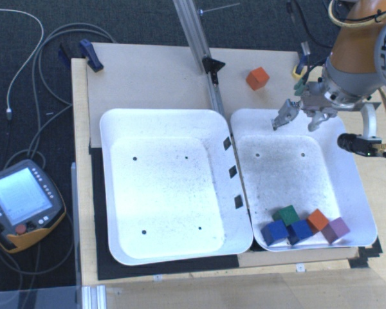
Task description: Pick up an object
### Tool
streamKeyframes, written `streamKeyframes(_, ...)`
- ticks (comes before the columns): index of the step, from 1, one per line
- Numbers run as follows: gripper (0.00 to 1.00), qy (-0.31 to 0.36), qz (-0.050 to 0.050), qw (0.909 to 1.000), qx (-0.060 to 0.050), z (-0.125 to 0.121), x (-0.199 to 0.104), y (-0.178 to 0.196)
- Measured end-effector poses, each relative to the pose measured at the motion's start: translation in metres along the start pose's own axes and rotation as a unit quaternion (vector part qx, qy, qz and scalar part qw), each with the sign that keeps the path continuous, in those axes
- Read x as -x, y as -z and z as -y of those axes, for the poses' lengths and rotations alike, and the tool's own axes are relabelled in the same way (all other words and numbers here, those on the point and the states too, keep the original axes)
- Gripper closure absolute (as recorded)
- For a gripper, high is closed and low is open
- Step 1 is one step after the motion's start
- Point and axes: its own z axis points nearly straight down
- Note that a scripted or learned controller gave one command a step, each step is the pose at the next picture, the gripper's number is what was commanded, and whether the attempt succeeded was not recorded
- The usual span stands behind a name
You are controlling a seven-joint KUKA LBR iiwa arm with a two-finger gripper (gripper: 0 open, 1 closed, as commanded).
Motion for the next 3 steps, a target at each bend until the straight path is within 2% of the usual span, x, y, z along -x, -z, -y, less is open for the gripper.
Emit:
streamKeyframes(1,0.00,-0.001,-0.001,1.0000,-0.005,0.071,-0.010,-0.125)
streamKeyframes(2,0.00,-0.001,-0.001,1.0000,-0.003,0.121,-0.025,-0.121)
streamKeyframes(3,0.00,0.000,0.001,1.0000,0.004,0.108,-0.021,-0.078)
